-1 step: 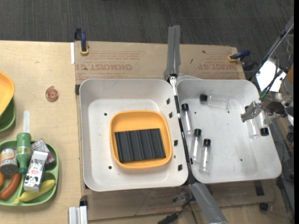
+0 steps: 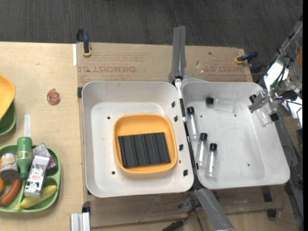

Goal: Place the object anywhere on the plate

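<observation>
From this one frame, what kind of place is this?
Likely a robot lab test bench: two white bins clamped onto cardboard, a yellow plate, clear vials, and toy food on a green tray nearby.

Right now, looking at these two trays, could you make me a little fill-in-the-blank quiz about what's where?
1. The orange plate sits in the ____ of the two white bins.
2. The flat slab lying on the plate is dark ____ in colour.
3. The clear vials in the right bin have ____ caps.
4. The gripper is at the right bin's ____ rim.

Missing words: left; grey; black; right
</observation>
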Controlling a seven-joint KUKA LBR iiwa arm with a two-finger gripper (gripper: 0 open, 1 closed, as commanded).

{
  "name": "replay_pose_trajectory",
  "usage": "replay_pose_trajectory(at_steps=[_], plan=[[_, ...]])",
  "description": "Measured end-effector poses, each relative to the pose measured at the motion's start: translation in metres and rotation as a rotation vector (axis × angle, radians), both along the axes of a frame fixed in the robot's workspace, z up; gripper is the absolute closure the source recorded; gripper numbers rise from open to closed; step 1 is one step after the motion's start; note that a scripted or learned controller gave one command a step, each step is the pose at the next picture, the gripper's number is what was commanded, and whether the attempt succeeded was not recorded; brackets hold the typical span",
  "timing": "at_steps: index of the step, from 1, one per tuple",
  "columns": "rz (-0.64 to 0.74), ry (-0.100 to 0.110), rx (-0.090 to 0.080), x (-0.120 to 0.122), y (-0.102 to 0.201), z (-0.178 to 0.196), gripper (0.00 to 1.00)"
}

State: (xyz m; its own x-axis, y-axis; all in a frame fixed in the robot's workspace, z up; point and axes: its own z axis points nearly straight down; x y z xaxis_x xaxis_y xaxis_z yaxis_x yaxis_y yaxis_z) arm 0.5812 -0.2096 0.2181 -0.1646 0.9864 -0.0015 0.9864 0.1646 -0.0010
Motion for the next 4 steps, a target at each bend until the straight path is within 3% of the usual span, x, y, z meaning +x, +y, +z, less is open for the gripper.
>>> replay_pose_trajectory(at_steps=[1, 3, 4], plan=[[0.184, -0.002, -0.001, 0.078, -0.010, 0.037, 1.00], [0.774, -0.004, -0.001, 0.071, -0.013, 0.094, 1.00], [1.044, -0.004, -0.002, 0.067, -0.013, 0.159, 1.00]])
